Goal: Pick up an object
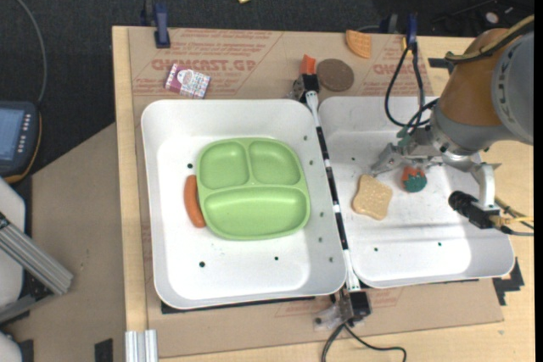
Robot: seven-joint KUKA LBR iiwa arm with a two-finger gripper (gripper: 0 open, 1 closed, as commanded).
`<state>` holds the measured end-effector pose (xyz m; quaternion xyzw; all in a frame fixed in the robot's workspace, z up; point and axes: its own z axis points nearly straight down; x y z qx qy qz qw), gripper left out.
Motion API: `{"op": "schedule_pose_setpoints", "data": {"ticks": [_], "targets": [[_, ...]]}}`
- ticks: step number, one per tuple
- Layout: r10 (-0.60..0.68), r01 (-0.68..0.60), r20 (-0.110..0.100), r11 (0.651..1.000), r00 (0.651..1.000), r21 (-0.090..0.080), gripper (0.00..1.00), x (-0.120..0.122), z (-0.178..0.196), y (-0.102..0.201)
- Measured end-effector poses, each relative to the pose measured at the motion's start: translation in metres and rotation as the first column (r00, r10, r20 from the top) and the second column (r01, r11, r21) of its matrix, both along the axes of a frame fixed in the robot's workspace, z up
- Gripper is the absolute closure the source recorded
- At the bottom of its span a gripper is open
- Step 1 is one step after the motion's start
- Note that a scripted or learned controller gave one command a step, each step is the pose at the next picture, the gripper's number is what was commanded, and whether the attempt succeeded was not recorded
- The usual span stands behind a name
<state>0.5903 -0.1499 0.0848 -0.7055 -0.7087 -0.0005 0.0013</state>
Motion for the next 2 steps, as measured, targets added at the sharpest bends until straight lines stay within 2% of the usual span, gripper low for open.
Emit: {"op": "schedule_pose_setpoints", "data": {"ticks": [1,2], "targets": [[-0.006,0.006,-0.001,1.000,1.000,-0.001,0.00,-0.027,0.000,0.000],[-0.006,0.006,0.003,1.000,1.000,-0.003,1.00,-0.025,0.010,0.000]]}}
